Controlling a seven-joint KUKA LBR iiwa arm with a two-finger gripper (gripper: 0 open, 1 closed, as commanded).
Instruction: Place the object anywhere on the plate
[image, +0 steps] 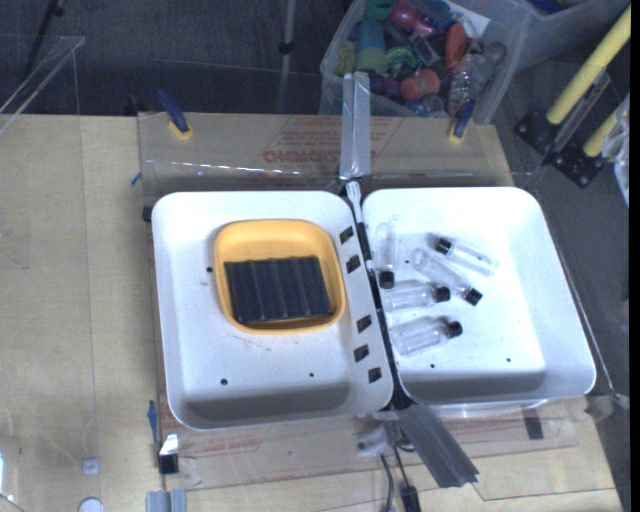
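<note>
while i watch from the overhead feed, i count a handful of clear vials with black caps (440, 290) lying scattered on the floor of the right bin (520, 215), most on their sides toward its left half, some touching, one angled near the upper middle. none sits on the plate. the yellow plate (275, 238) rests in the left bin (190, 380), and a dark ribbed rectangular insert (278, 288) lies flat inside it. a divider strip with black tabs (360, 290) runs between the two bins. beyond the bench, a clear tub of coloured toys (420, 45) sits at the top. as for the jaws, i cannot tell their state.
</note>
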